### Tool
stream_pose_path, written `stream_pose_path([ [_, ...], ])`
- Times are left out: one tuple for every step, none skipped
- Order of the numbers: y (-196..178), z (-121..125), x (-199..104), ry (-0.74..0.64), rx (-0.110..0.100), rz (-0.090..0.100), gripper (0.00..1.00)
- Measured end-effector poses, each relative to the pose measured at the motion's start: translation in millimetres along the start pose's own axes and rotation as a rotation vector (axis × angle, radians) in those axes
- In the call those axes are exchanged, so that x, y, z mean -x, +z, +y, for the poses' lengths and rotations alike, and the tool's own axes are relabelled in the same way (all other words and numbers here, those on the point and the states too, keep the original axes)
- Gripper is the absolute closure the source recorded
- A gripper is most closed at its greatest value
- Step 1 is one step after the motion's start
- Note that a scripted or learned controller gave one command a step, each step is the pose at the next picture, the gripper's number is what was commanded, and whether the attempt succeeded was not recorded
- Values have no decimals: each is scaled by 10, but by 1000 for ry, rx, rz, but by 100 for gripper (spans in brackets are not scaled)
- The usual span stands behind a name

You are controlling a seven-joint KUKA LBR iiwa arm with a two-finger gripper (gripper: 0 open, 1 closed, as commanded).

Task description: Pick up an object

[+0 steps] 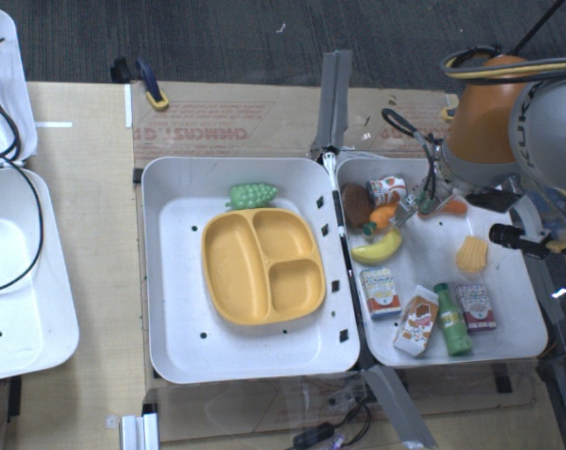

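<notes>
Bench (96,157), brown-topped, bearing two white bins side by side; on my screen the left bin (171,279) holds a yellow divided plate (264,265) lying flat at its middle, with a bunch of green toy grapes (252,195) touching the plate's far rim; the right bin (527,336) holds the small goods; the arm (508,111), grey with its orange band, reaches in from the right and hangs over that bin's far half; its claw (416,204) sits low among the far-left cluster, and whether it is released or clenched I cannot tell at this size; items, larger to smaller: a white-and-red carton (416,322) near the front wall, tilted; a green bottle (454,322) just beside it, long axis running front to back; a banana (379,246), long axis across the bin, lying just in front of the claw and a little left; two small red-and-white packs (380,292) (476,307); a yellow corn-like piece (471,254), apart to the right; a red-and-white can (387,190), a dark brown lump (356,206) and an orange piece (382,217) crowded against the claw's left side; I judge the orange piece the likeliest pick, being nearest and toward the divider from the claw; crowding there could spoil the grip.
</notes>
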State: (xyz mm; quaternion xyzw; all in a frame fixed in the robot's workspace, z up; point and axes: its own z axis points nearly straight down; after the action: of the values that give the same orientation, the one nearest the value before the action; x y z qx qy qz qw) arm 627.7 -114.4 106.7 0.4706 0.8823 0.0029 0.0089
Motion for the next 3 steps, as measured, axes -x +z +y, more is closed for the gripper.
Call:
stream_pose_path([
  [-1254,73,-333,56,-17,13,100],
  [-1249,71,-333,56,-17,13,0],
  [-9,23,-26,35,-15,12,0],
])
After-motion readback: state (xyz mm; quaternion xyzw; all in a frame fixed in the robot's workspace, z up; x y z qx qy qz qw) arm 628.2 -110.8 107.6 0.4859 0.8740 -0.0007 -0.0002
